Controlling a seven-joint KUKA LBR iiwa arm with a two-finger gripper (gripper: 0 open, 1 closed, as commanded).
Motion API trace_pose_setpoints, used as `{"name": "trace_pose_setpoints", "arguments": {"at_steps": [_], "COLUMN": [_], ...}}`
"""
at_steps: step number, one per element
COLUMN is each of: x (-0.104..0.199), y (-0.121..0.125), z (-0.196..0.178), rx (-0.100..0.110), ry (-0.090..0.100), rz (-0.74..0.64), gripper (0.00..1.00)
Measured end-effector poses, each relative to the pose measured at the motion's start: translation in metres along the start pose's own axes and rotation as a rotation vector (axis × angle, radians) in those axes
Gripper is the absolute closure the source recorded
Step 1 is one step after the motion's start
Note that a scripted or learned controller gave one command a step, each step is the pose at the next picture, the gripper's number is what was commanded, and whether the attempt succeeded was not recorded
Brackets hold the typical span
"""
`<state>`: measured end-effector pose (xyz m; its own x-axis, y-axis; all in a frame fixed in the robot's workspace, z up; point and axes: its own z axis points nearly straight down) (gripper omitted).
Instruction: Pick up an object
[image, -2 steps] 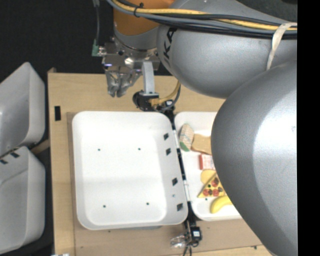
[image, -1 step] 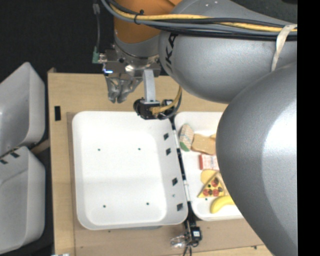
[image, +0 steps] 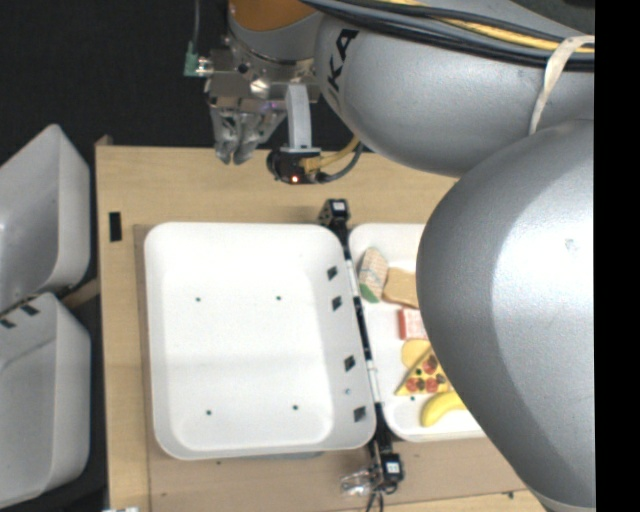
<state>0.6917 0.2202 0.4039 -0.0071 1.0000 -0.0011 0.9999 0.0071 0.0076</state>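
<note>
My gripper (image: 238, 145) hangs high above the bench's far edge, beyond the left bin (image: 170, 330), with its fingers pointing down and close together and nothing visible between them. The objects lie in the right bin (image: 400, 432): a pale speckled oblong piece (image: 373, 268), a tan slab (image: 401, 288), a small red-and-white block (image: 411, 323), a yellow wedge with red dots (image: 422, 372) and a yellow banana (image: 440, 407). The grey arm covers most of the right bin.
The big grey arm links (image: 520, 280) fill the right side and overhang the right bin. A black divider with clips (image: 355, 330) runs between the bins. White casings (image: 35, 300) stand at the far left of the bench.
</note>
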Motion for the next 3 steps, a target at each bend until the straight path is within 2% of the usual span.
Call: {"name": "trace_pose_setpoints", "arguments": {"at_steps": [2,3], "x": [-0.014,0.001], "y": [-0.043,0.0], "z": [-0.006,-0.041], "rx": [0.007,-0.001], "ry": [0.001,0.001], "rz": [0.007,0.004], "gripper": [1.0,1.0]}}
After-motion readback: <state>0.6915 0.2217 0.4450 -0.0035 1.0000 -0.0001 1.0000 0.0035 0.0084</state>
